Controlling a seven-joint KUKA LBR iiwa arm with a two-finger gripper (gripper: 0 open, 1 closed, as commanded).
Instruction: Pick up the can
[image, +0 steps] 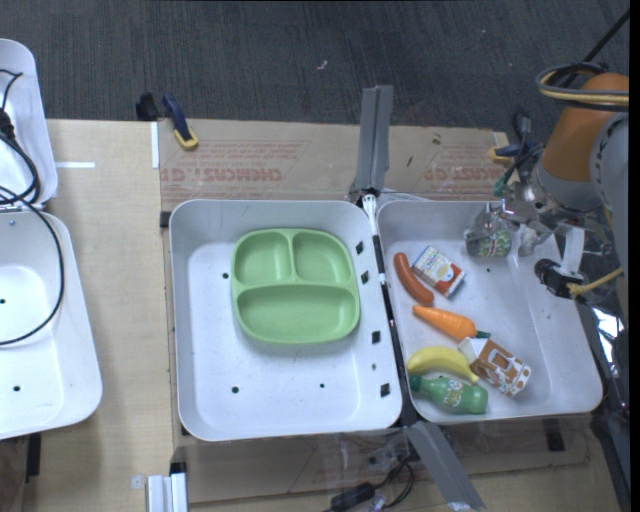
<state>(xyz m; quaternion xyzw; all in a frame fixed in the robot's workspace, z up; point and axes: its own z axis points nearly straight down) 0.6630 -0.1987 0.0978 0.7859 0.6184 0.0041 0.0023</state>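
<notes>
My end effector (497, 232) sits at the far end of the right bin (560, 395), closed on the can (487, 240), far of the carton (437, 270).

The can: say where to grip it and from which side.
Likely grip the can across its round side wall, coming from above and the right, where the gripper already hangs. It sits near the right bin's back wall, apart from the carton. Whether it stands or lies is unclear.
</notes>
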